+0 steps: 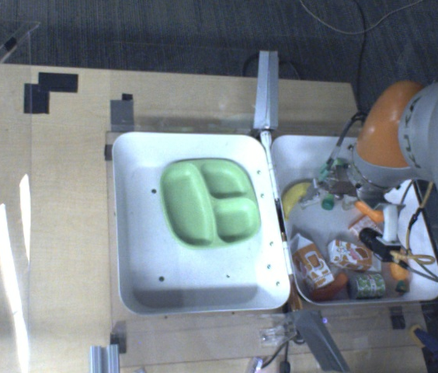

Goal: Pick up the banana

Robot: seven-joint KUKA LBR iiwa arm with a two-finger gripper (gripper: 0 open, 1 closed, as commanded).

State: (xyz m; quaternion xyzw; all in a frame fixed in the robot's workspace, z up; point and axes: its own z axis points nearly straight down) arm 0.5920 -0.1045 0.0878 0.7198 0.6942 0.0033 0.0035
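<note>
Two white bins sit side by side on the bench, and the right bin serves as the landmark. Against its left wall, about midway along, lies the banana, a yellow shape partly covered by the arm's wrist gear. The gripper hangs low inside this bin, just right of the banana and close to it; whether it touches the fruit cannot be told, nor whether the claw is open or closed, since the wrist and its cables hide it. The grey arm with its orange band enters over the bin's right half. Along the bin's near edge rest two orange-and-white snack packets and a small green can. Left of the right bin, in the left bin, lies a green divided tray.
</note>
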